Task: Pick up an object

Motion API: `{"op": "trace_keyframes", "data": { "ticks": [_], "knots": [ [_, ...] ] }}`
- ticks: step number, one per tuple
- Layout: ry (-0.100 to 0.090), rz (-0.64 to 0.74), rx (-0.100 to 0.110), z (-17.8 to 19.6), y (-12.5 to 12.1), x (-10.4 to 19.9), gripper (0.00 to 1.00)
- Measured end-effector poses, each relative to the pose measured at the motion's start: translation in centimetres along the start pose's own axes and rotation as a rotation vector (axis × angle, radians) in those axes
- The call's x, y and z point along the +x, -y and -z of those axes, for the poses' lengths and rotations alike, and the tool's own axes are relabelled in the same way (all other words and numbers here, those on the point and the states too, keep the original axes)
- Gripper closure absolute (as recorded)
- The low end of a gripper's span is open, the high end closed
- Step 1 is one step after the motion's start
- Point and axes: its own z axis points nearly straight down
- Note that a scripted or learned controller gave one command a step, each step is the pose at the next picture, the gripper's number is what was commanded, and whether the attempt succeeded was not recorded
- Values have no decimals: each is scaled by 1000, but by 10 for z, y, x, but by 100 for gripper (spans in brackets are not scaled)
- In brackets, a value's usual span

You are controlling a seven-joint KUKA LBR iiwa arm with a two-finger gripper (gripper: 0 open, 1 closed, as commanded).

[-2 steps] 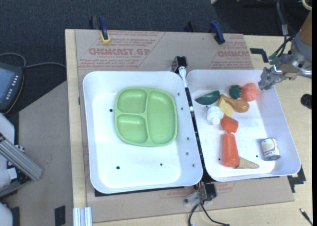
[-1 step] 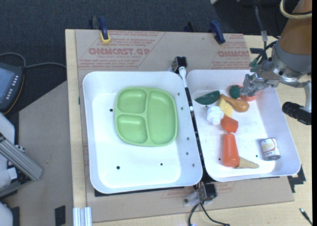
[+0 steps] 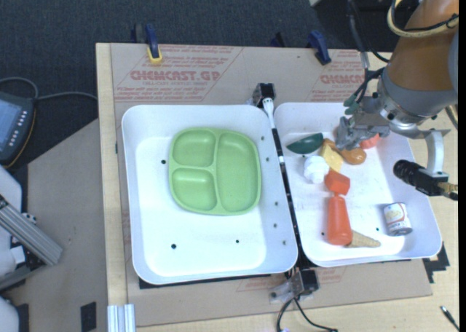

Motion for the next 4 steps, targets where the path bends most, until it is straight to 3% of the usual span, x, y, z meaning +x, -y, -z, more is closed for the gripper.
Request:
{"op": "trace_keyframes", "data": {
  "ticks": [1, 2, 3, 4],
  "knots": [
    [1, -2, 2, -11, 22, 38, 100],
    [2, -3, 1, -20, 26, 60, 100],
    [3, -4, -5, -3, 33, 69, 100],
    [3, -5, 0, -9, 35, 72, 100]
  ]
}}
